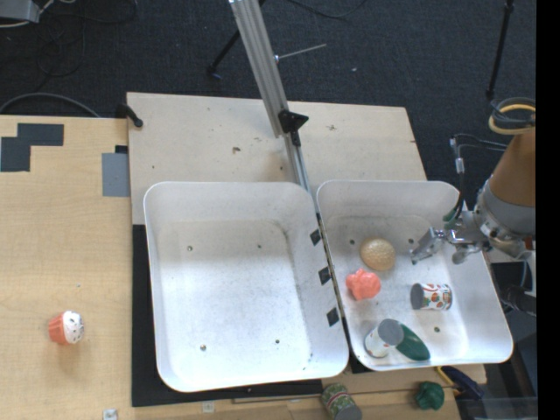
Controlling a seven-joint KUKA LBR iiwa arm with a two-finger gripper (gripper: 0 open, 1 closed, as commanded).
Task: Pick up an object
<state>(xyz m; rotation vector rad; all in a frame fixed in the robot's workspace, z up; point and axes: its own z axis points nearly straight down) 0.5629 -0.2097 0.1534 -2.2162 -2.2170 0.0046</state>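
The right bin (477, 344) holds a tan round ball (378, 254), a pink-red lumpy object (363, 284), a small can with a red and white print (431, 297) lying on its side, and a grey-white cup (382, 337) beside a dark green object (412, 347). My gripper (430, 244) hangs over the right bin's upper right part, just right of the tan ball and above the small can. I see nothing held in it.
The left bin (166, 234) lies beside the right one, with a slanted metal bar (267, 68) rising behind the divide. A red-white toy (66, 328) sits on the wooden table at left. A green object (429, 395) and a can (337, 401) lie in front of the bins.
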